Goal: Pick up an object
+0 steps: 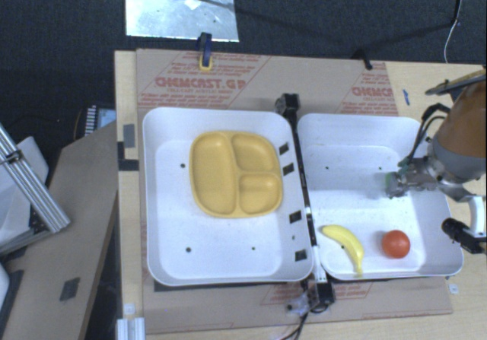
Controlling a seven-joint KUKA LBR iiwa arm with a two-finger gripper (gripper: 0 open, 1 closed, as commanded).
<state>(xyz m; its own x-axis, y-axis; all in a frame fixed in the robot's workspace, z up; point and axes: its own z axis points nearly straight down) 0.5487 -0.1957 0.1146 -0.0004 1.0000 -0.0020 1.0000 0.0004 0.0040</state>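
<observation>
Claw (396, 182) hangs low over the right bin (358, 144), and you cannot tell from here whether it is wide or narrow. Nothing is lifted yet. Just below it sits your tomato (395, 243), the banana (344, 246) further left, the yellow plate (234, 173) well beyond.

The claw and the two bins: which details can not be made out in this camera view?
- Claw: small and blurred over the right bin; open or shut is unclear.
- Arm: cut off by the view's right edge.
- Banana and tomato: undersides hidden.
- Yellow tray in the left bin: covers the floor beneath.
</observation>
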